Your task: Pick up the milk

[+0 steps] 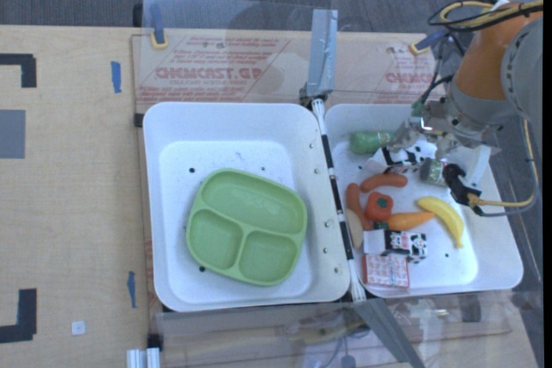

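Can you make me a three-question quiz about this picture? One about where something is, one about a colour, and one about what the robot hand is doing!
1. Where is the green plate?
A. in the left bin
B. in the right bin
C. on the floor

2. What colour is the banana?
A. blue
B. yellow
C. purple

3. Where is the gripper just now?
A. over the left bin
B. far off over the wooden bench
C. low over the far part of the right bin, among the toy food

Answers:
1. A, the plate lies flat inside the left bin.
2. B, the banana is yellow and lies in the right bin.
3. C, the gripper is down by a black-and-white milk carton; whether it grips it is too blurred to tell.
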Robot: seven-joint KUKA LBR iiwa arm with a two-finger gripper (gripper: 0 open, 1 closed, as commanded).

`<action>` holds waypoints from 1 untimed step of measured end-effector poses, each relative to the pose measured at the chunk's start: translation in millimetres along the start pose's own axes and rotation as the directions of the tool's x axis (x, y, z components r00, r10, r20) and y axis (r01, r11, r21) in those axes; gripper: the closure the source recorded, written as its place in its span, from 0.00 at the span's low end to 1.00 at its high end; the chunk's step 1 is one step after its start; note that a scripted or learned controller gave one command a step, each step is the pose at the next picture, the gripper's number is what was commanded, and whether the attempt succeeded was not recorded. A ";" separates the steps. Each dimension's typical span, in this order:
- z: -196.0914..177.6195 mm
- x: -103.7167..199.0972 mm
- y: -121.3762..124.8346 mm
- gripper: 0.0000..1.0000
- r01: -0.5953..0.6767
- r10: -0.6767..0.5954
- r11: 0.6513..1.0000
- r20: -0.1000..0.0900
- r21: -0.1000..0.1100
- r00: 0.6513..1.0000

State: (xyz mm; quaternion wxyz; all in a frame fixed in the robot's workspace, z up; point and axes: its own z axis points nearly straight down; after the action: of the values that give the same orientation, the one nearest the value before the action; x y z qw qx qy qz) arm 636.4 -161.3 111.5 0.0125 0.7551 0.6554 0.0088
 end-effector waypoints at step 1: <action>-20.1 19.7 -20.3 0.00 -0.139 0.139 0.990 0.001 0.028 0.990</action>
State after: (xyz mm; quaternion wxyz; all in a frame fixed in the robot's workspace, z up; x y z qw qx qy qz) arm 618.5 -138.7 130.9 0.0013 0.7990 0.6013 0.0009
